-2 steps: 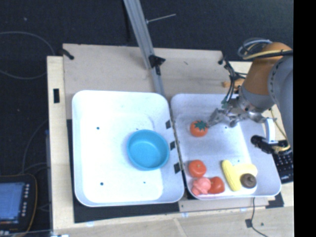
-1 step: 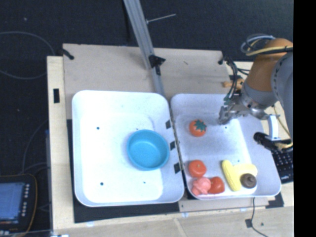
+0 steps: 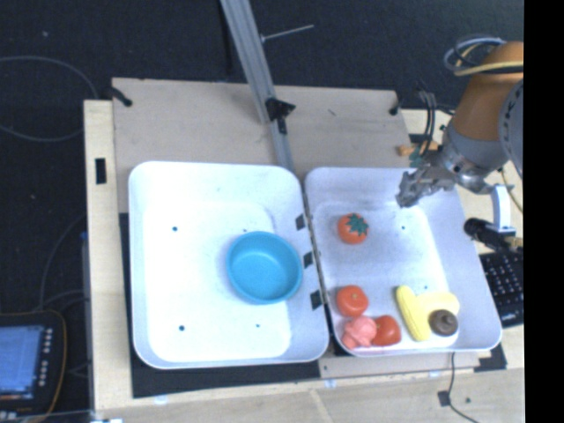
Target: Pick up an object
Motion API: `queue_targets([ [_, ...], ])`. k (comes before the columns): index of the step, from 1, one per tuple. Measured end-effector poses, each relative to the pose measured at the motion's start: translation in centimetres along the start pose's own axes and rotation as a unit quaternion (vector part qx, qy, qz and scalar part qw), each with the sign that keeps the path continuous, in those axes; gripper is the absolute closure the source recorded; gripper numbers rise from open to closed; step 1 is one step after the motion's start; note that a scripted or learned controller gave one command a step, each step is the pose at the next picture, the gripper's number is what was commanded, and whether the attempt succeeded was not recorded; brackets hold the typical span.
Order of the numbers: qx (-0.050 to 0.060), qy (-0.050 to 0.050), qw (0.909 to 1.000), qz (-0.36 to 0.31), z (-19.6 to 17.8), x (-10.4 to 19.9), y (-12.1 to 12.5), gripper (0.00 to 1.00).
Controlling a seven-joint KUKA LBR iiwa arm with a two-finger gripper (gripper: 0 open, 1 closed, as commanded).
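My gripper [image 3: 411,192] hangs over the far right part of the right bin [image 3: 458,236], with nothing visible between its fingers. A red tomato with a green stem [image 3: 352,228] lies to its left, a short way off. Along the near edge of the same bin sit a red-orange fruit [image 3: 352,300], a pink toy [image 3: 358,332], a small red piece [image 3: 387,329] and a yellow corn cob with a brown end [image 3: 426,312]. A blue bowl [image 3: 263,267] rests in the left bin [image 3: 176,201].
A grey metal pole [image 3: 254,60] slants up from between the bins at the back. A black keyboard [image 3: 504,280] lies off the bench to the right. A small screen [image 3: 26,359] sits at the lower left.
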State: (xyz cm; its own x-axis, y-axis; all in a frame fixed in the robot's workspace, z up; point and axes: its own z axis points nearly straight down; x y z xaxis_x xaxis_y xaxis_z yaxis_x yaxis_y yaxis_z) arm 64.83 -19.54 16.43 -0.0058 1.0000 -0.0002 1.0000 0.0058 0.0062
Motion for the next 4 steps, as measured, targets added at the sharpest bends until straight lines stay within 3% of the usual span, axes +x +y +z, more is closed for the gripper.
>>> queue_targets([
  [1,-0.001,0.000,1.0000,-0.001,-6.7,0.2,0.5,1.00],
  [2,0.001,-0.001,1.0000,-0.003,-7.0,0.1,0.6,1.00],
  [4,0.004,0.001,1.0000,-0.001,-6.2,10.3,-1.6,1.00],
])
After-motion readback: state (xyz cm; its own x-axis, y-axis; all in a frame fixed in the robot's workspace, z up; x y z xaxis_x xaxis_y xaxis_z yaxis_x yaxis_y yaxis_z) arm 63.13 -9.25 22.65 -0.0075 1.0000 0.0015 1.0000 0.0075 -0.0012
